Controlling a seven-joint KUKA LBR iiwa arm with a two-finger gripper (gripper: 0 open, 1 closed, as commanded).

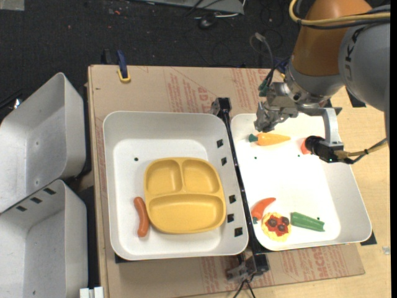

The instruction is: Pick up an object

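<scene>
My gripper (pixel 268 124) hangs over the far left corner of the right bin (pixel 338 188), just above the green end of an orange toy carrot (pixel 271 139) that lies on the bin floor. Nothing shows between the fingers. Near the front of the same bin lie a red chili (pixel 262 207), a small pizza slice (pixel 276 225) and a green bean pod (pixel 307 221). A red piece (pixel 306 145) sits partly hidden behind the black cable fitting at the right.
The left bin (pixel 121 166) holds a yellow divided plate (pixel 185 195) and an orange sausage (pixel 142 216) beside it. Black clips line the seam between the bins. Two grey bins stand off the bench at the far left.
</scene>
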